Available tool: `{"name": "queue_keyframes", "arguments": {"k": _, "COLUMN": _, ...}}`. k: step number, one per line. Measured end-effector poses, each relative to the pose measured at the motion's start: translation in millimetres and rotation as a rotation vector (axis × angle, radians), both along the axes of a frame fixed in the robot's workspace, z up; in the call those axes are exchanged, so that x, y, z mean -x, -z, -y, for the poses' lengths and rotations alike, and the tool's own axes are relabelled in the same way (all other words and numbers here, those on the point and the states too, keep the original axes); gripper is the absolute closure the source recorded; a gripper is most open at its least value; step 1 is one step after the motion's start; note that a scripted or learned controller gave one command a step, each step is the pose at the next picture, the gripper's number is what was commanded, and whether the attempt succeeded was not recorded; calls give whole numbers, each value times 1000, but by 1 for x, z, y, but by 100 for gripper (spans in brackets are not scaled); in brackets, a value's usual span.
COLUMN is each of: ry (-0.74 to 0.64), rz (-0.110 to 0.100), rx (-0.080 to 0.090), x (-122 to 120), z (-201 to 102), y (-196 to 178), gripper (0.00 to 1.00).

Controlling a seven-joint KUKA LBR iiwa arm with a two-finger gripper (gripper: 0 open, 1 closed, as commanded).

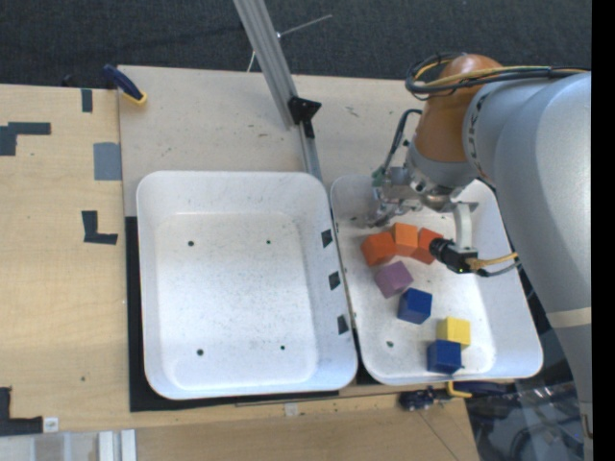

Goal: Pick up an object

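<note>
The pincer hangs low over the right bin's far end; whether it is spread, I cannot tell. Just beside it, nearer the camera, lie orange blocks, touching each other.

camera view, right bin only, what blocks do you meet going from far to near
orange blocks → purple block → blue block → yellow block → second blue block
</note>
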State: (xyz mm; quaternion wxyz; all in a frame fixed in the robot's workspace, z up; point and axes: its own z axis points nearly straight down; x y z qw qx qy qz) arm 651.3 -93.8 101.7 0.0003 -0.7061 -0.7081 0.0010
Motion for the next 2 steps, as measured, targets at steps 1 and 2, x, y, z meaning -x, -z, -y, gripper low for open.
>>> {"name": "queue_keyframes", "arguments": {"k": 1, "ry": 1, "rz": 4, "rx": -1, "x": -5, "z": 0, "y": -43, "gripper": 100}}
{"name": "queue_keyframes", "arguments": {"k": 2, "ry": 1, "rz": 7, "rx": -1, "x": -17, "z": -2, "y": -95, "gripper": 100}}
